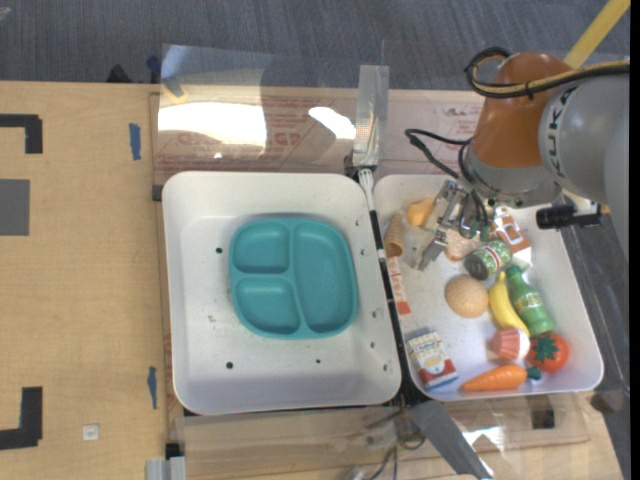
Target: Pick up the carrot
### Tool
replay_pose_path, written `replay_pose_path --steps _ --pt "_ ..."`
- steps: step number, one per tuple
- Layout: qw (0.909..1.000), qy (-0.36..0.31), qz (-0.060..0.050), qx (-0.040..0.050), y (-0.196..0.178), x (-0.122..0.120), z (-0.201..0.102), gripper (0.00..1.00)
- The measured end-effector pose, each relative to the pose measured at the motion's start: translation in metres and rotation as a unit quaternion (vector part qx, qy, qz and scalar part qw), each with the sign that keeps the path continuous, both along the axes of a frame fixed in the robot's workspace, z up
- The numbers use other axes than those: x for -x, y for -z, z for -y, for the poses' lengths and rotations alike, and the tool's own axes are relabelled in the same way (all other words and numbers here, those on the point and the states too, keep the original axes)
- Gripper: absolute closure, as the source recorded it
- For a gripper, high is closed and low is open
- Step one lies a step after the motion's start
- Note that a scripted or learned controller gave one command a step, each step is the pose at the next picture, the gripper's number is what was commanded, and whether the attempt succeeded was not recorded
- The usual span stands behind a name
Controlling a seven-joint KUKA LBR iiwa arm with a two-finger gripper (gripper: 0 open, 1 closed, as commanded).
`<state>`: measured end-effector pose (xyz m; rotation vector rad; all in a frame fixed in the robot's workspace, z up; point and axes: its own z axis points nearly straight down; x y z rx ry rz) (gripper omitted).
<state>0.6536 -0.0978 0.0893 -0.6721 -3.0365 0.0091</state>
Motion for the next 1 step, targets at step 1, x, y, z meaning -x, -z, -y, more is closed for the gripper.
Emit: replay_pose_path --steps 1 --pt "0.9995 0.030 0.006 0.0011 0.0000 0.0039 -0.0032 0.00"
